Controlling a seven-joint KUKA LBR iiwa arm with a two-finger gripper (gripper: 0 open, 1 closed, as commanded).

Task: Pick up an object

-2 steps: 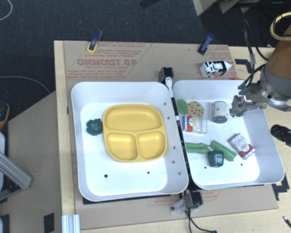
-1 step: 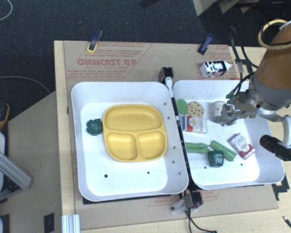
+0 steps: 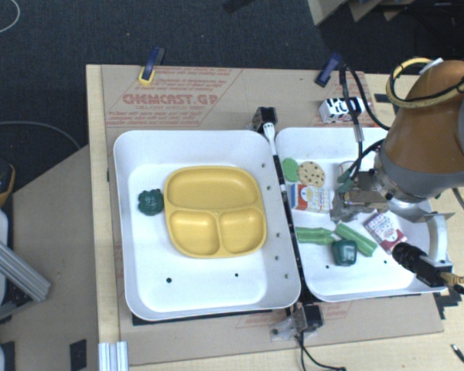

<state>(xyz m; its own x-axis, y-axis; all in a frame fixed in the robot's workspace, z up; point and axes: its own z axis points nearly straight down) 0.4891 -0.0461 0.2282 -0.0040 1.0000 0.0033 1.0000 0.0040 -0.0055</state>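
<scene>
Yellow divided plate [image 3: 215, 209] in left bin [image 3: 131, 207]; my gripper [image 3: 354, 201] low over right bin [image 3: 325, 284].
Finger state: cannot tell. Beside it: small carton [image 3: 312, 199], cookie [image 3: 312, 174], green pieces [image 3: 336, 240], red packet [image 3: 383, 229].

Setting: robotics laboratory test cell. Evidence: industrial arm [image 3: 429, 122] with trailing cables over a bench [image 3: 178, 95] topped with printed protective sheet; two white bins [image 3: 131, 207] clamped side by side; spring clamps [image 3: 149, 66] at the board edge; aluminium extrusion [image 3: 15, 269] at left; dark carpet floor [image 3: 100, 14] with loose cable.
</scene>
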